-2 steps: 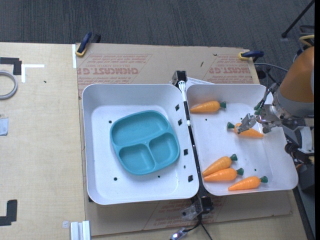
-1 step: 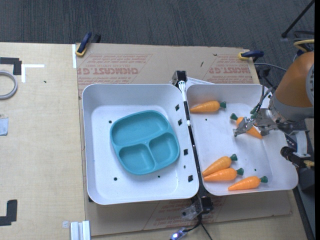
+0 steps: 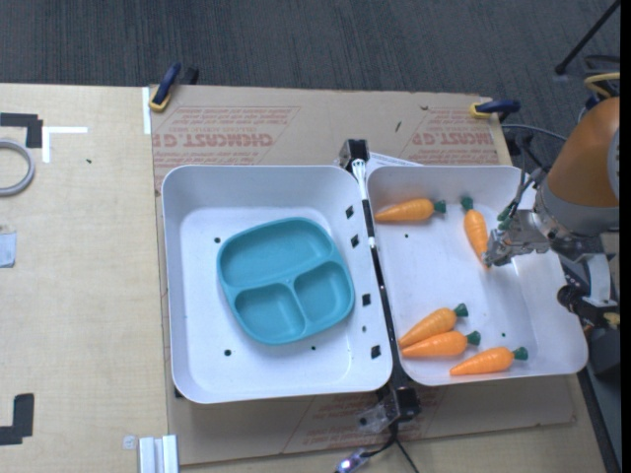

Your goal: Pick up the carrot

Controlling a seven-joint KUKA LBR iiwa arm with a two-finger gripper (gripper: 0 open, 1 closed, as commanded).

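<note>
The carrot (image 3: 476,233) lies upright against the far right side of the right bin (image 3: 540,308), with the tool (image 3: 498,247) just beside its lower end. Whether the tool is open or closed cannot be told. Four more carrots (image 3: 441,344) lie in that bin.

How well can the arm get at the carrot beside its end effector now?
Probably yes: the end effector hangs next to the upright carrot in the right bin, with nothing between them.

Glossy plastic bins (image 3: 197,264), matt cardboard (image 3: 237,131)
</note>
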